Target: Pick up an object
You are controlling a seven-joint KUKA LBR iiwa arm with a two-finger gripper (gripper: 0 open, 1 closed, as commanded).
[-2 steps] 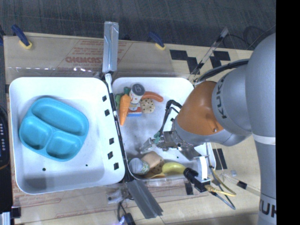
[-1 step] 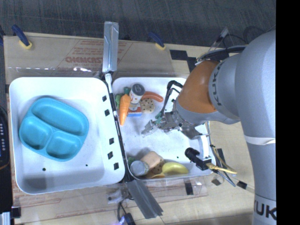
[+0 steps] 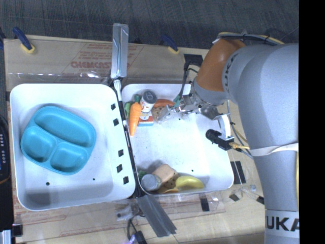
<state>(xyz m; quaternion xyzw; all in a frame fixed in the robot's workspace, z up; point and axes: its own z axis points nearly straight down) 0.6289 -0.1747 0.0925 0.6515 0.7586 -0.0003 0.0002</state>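
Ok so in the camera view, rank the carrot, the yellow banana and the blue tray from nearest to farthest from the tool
From the tool at the right bin's top edge:
1. Carrot, just to its left in the same bin's top-left corner.
2. Yellow banana, at that bin's bottom edge.
3. Blue tray, across in the left bin.

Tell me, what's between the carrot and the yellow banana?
Mostly bare white bin floor. The carrot lies at the top, the banana at the bottom, seen from the overhead camera.
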